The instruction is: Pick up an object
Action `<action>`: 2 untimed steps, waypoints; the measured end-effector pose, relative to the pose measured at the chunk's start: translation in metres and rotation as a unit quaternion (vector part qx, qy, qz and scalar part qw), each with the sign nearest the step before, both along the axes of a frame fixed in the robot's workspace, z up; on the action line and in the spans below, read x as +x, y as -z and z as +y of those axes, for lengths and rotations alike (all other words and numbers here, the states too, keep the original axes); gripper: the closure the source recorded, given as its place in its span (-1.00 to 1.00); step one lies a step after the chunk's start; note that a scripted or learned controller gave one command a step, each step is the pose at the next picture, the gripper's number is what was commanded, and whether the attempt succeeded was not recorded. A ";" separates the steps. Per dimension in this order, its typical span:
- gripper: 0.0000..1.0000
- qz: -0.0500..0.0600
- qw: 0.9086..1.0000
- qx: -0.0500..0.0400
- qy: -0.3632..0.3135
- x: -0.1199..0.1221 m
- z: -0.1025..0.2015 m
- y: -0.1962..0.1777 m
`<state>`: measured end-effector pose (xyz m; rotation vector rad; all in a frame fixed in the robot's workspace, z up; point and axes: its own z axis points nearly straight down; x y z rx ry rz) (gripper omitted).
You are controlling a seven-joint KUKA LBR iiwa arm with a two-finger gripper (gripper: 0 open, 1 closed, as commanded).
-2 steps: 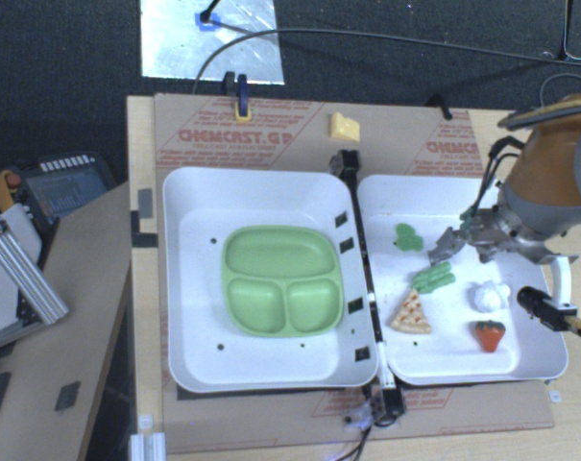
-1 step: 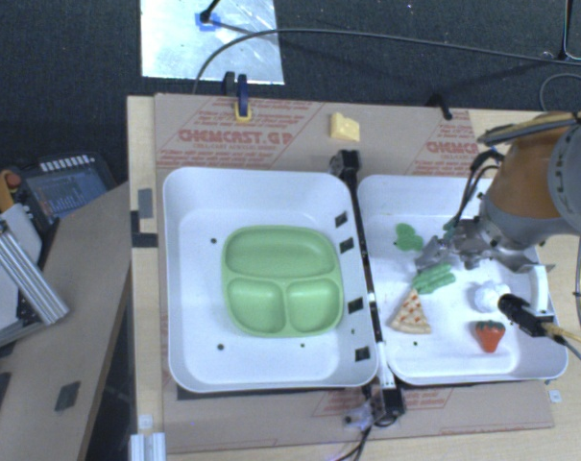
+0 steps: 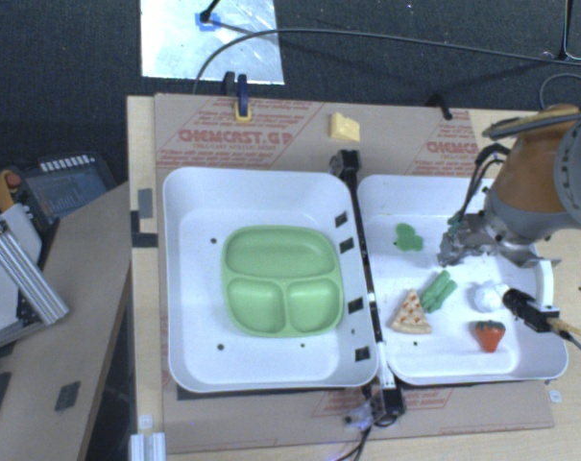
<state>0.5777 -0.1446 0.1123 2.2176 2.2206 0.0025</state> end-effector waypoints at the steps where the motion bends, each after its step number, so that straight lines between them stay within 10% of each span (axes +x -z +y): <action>1: 1.00 -0.001 1.000 0.000 0.001 -0.001 -0.010 -0.053; 2: 1.00 -0.002 1.000 -0.001 -0.001 -0.005 -0.013 -0.116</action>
